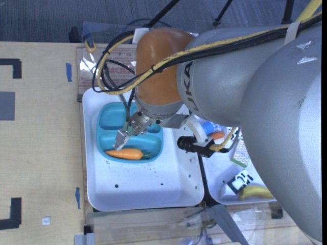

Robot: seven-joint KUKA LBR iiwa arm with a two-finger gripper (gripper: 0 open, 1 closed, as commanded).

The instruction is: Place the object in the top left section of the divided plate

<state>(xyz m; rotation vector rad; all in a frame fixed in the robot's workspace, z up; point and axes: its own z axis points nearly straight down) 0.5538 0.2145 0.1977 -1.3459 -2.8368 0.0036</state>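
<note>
I see the arm (245, 86) reaching in from the right, its grey body covering much of the right bin (232, 188) and its orange band (161, 65) sitting directly above the wrist. The wrist points down and to the left over the left bin (143, 193). The tool (122, 139) hangs over the blue divided plate (104, 121), at the ridge between the plate's sections. I cannot tell whether the tool is open or closed; nothing is visible between its tips.

The divided plate lies in the upper half of the left bin, partly hidden under the wrist. The carrot (125, 154) lies just below the tool, on its side in the plate's lower section, with its green end pointing right. The plate's upper left section, up and to the left of the tool, shows bare blue.

Right of the tool, in the right bin, a banana (254, 192) lies near the lower rim, just beside a black-and-white item (240, 180). A small orange-and-blue item (214, 132) shows beside the arm.
</note>
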